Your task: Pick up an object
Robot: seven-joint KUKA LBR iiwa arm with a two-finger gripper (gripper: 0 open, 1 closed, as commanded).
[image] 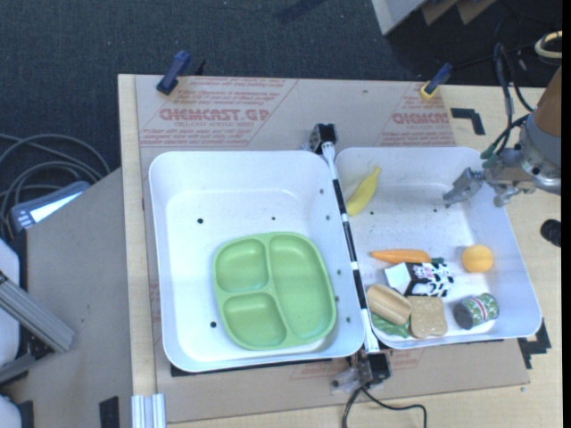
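Counted two white bins: left bin [178, 194], right bin [419, 163]. One green divided plate [272, 290]. One banana [363, 192], one carrot [401, 257], one orange [477, 259], one bread roll [389, 304], one toast slice [428, 317], one can [476, 311], one cow-patterned item [429, 279].

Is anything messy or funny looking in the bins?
Nothing is spilled or broken. The banana leans against the right bin's left wall, and the toy foods are crowded into that bin's near end. The green plate lies flat.
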